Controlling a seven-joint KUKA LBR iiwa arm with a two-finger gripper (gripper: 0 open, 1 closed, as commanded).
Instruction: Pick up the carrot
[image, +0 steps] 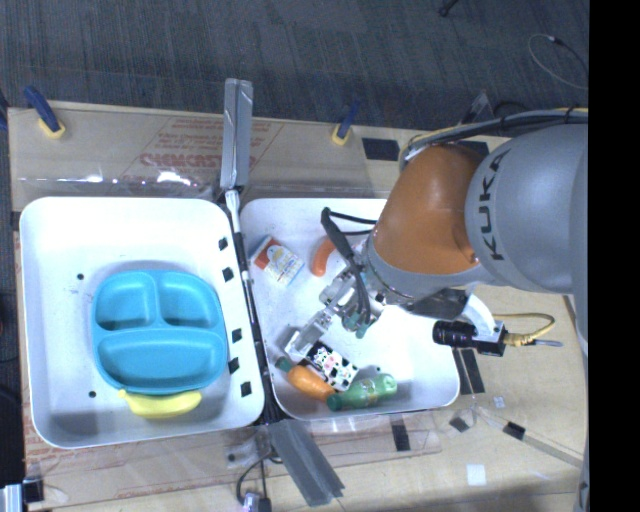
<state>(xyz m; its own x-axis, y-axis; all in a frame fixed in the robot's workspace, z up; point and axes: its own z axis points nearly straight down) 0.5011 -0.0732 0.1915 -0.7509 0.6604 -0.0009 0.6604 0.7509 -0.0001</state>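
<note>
The carrot (307, 380) is lying at the lower left of the right bin (425, 395), touching a black-and-white spotted toy (332, 367) and a green item (365, 389). It is looking light, rigid and smooth, likely plastic; I would be gripping across its thick middle. The gripper (292, 346) is hanging just above it; whether its fingers are apart or together I cannot tell. Surface is slick white plastic, room beside the wall is tight
</note>
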